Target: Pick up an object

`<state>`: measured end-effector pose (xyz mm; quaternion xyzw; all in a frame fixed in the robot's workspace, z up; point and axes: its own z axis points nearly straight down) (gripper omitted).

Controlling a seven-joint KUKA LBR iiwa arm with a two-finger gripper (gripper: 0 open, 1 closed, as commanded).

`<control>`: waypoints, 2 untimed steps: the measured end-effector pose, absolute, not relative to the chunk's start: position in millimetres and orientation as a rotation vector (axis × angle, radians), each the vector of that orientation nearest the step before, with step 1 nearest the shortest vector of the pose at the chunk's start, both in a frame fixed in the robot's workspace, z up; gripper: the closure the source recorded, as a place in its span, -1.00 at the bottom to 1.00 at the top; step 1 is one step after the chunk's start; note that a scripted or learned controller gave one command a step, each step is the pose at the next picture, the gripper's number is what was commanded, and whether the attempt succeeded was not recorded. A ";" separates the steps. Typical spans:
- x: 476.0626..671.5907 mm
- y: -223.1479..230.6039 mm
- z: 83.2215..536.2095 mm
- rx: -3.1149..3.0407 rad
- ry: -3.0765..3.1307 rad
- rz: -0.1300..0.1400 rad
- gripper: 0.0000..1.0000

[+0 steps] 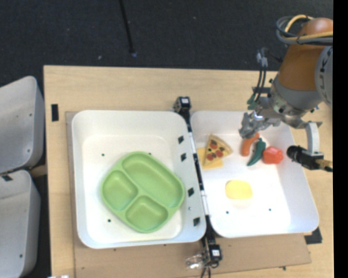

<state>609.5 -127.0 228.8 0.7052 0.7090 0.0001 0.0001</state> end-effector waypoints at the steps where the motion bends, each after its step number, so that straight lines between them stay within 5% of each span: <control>1: 623.3 -81.7 223.4 2.214 2.226 0.002 1.00; 2: 636.3 -26.9 218.5 2.213 2.227 0.003 1.00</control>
